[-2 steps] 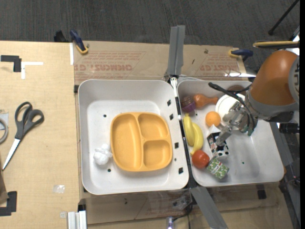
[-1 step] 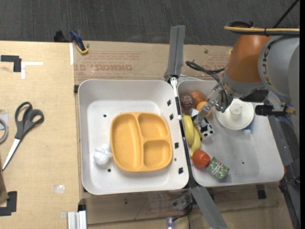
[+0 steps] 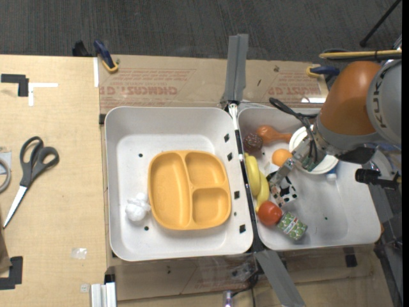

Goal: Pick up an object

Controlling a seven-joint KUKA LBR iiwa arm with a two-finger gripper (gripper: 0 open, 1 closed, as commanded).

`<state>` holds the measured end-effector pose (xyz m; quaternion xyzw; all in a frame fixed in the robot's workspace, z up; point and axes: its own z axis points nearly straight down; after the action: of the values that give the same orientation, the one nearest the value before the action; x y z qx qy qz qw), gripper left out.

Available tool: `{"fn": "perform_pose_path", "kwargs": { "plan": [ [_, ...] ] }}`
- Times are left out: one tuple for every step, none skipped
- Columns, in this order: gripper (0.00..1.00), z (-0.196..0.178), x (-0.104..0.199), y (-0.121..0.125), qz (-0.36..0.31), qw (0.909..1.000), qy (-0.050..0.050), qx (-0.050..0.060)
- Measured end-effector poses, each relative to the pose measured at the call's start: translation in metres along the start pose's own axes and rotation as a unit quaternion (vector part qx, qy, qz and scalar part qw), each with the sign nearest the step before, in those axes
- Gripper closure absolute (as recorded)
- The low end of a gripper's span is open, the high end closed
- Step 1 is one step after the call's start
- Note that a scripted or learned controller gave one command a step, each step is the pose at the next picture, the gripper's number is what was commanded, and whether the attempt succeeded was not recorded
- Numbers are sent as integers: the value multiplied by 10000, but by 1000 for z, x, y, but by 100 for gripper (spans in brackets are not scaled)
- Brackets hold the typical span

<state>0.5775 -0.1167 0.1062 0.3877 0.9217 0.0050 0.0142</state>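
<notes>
arm reaches from right into right bin point(image 3: 358, 235). gripper point(image 3: 282, 173) low over black-and-white toy point(image 3: 284, 190), by orange ball point(image 3: 281, 156); cannot tell its state. yellow banana point(image 3: 257, 176), red tomato point(image 3: 269, 213), green packet point(image 3: 293, 226) along bin's left side. left bin point(image 3: 128, 139) holds yellow divided tray point(image 3: 190, 188), white lump point(image 3: 137, 208). scissors point(image 3: 29, 171) on bench point(image 3: 45, 235).

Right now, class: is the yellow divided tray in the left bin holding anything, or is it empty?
Empty. All three compartments of the yellow tray show bare yellow bottoms; the small white object lies outside it, on the floor of the left bin.
</notes>
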Motion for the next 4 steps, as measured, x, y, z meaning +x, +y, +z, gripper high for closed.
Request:
{"fn": "perform_pose_path", "kwargs": {
  "plan": [
    [0,1,-1,23,259,9997,-8,33],
    [0,0,13,-2,1240,9923,-15,-7],
    [0,-1,42,-38,1515,9885,-21,-7],
    [0,-1,46,-63,1932,9812,-19,-28]
  ]
}}
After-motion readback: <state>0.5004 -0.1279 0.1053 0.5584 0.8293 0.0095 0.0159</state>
